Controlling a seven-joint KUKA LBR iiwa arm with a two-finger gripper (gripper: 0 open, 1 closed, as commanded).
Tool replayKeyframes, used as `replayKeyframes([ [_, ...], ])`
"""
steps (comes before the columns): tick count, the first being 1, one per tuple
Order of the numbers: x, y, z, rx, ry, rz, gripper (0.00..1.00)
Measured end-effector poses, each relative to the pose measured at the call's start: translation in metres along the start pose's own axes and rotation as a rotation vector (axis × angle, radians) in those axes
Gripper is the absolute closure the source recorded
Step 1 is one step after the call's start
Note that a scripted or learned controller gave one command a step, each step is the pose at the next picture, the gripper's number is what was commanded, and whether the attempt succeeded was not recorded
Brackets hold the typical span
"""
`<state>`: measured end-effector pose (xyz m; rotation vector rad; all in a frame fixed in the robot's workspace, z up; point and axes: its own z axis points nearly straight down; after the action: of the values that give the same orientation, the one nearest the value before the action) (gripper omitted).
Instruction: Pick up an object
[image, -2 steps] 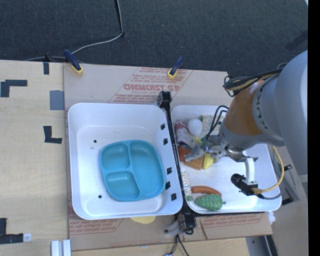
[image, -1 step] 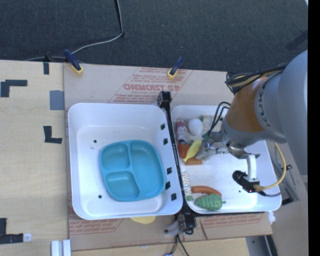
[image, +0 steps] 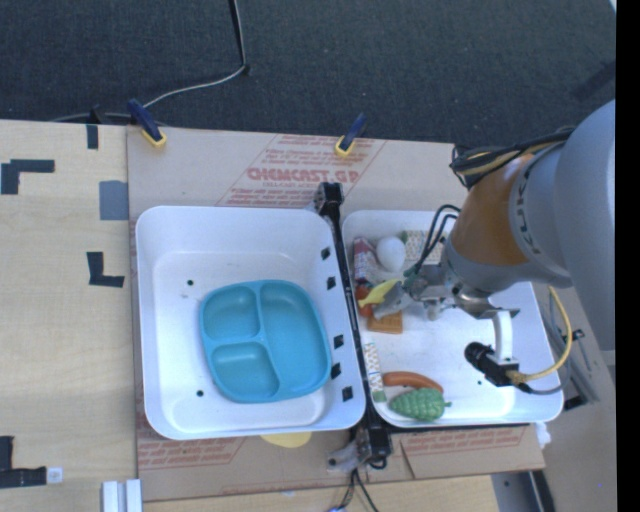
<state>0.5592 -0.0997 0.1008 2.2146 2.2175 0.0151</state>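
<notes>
Two shallow white bins sit side by side on my counter (image: 60, 300). The left bin (image: 170, 240) holds a blue divided plate (image: 265, 338) lying flat. The right bin (image: 530, 400) holds the small things I might pick: a white egg-shaped piece (image: 391, 252) near the far left corner, a yellow piece (image: 379, 291) and an orange block (image: 387, 322) just below it, and near the front rim an orange-red sausage shape (image: 410, 380) touching a bumpy green piece (image: 417, 403).

These all look like plastic toy food, so I judge them light, stiff and rather slippery. The rounded white one could roll away from a squeeze. The orange block seems the easiest to take, across its flat sides. The sausage would best be pinched across its narrow middle.

My arm comes in from the right, and my gripper (image: 415, 293) hangs low over the cluster by the left wall of the right bin, just beside the yellow piece and perhaps touching it. Whether it is spread or pressed together I cannot tell, as the wrist hides that part. Nothing is visibly held.
</notes>
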Motion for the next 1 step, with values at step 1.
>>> replayKeyframes([
  [1,-0.0122,0.0646,0.0168,0.023,0.001,0.002,0.00],
])
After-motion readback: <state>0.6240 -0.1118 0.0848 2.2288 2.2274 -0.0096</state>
